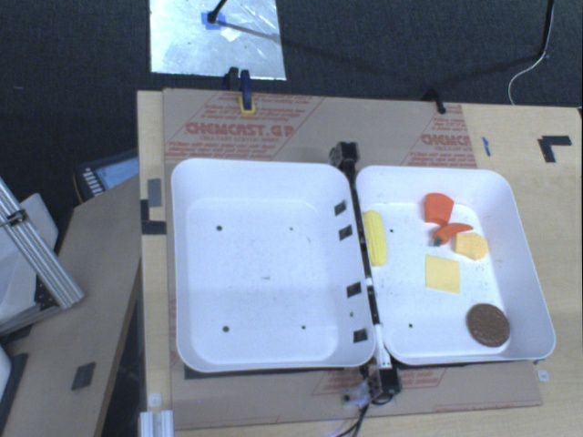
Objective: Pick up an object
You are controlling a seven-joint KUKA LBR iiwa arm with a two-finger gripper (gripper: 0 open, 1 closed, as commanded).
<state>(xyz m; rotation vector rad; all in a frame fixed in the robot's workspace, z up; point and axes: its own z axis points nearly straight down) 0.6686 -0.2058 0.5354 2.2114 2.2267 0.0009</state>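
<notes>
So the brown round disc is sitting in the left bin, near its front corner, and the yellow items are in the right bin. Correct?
Not quite. The camera view shows the brown round disc in the right bin, near its front right corner, not in the left bin. The yellow items, such as the flat yellow square, are indeed in the right bin.

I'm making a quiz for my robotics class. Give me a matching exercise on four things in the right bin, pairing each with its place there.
Things:
1. brown disc
2. yellow corn
3. orange piece
4. yellow square

Places:
A. along the bin's left wall
B. near the top edge of the right bin
C. bottom right corner
D. middle of the bin, above the disc

Pairs: 1-C, 2-A, 3-B, 4-D
</notes>
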